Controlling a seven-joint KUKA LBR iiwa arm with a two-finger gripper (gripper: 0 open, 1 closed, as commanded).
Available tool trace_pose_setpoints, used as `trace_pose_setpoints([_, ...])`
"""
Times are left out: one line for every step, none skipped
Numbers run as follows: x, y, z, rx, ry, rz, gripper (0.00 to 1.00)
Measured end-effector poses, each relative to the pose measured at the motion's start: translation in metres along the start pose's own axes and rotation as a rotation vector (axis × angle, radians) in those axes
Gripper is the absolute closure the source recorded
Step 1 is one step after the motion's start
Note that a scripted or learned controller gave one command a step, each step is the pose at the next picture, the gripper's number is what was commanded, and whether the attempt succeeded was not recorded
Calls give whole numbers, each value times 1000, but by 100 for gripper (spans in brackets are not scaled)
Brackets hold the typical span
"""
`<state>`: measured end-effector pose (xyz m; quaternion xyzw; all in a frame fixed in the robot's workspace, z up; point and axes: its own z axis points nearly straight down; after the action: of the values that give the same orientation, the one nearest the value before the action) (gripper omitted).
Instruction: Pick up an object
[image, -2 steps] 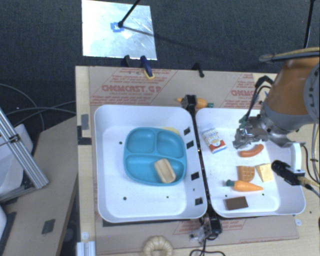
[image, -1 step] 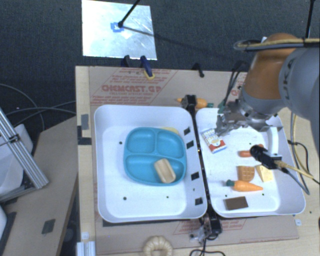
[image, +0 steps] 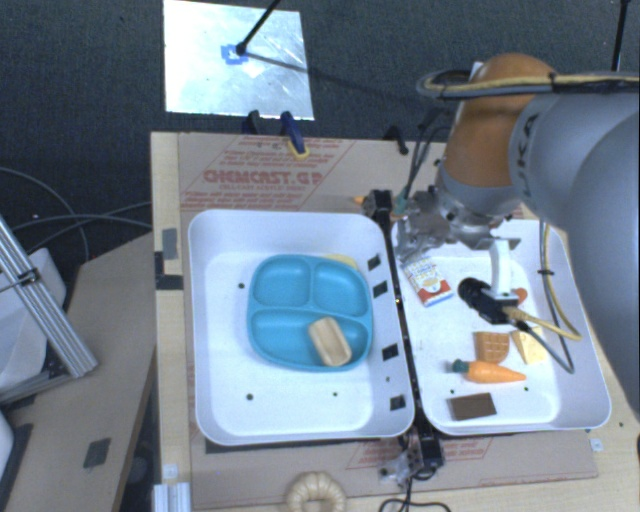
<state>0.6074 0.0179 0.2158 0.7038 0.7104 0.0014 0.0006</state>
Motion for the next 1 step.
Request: trace_pose_setpoints([30, 21, -17, -1, 0, 3, 100])
